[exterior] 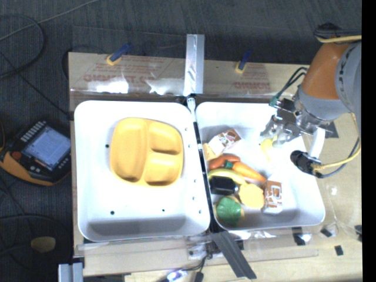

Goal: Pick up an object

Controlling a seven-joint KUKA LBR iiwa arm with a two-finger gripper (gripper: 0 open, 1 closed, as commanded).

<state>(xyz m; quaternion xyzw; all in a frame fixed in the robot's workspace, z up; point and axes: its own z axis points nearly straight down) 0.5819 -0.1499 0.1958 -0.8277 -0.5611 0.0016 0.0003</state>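
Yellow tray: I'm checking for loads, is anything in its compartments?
Empty: the yellow tray lies in the left bin with its three compartments bare.

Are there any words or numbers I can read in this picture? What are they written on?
None can be read.
Two small cartons and in the right bin: printed, but too blurred to read.
Clear sheets taped at the bench's far edge: faint red print, too small to read.
Handheld device on the floor: lit screen, nothing legible.

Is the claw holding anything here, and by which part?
Cannot be told: the claw hangs over the right bin, with nothing clearly visible in it.
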